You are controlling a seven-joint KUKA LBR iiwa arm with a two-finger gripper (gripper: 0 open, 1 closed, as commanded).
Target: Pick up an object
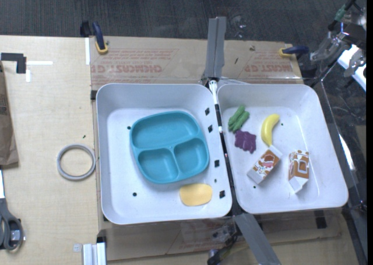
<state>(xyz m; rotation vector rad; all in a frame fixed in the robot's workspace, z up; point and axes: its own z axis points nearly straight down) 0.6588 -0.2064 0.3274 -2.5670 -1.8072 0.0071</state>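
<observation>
The right bin point(326, 141) holds a green bean pod point(238, 118), a purple grape bunch point(245, 140), a yellow banana point(268, 128) and two small white cartons with orange print point(264, 166) point(299, 170). In the left bin point(111, 141) a teal divided plate point(169, 146) lies flat, with a pale yellow oval piece point(196, 194) in front of it near the bin's front wall.
A grey tape ring point(76, 161) lies on the wooden bench left of the bins. Scissors point(9, 229) rest at the bench's lower left corner. Blue-and-yellow clamps point(96, 36) point(294, 52) sit at the back. A metal divider post point(216, 48) stands between the bins.
</observation>
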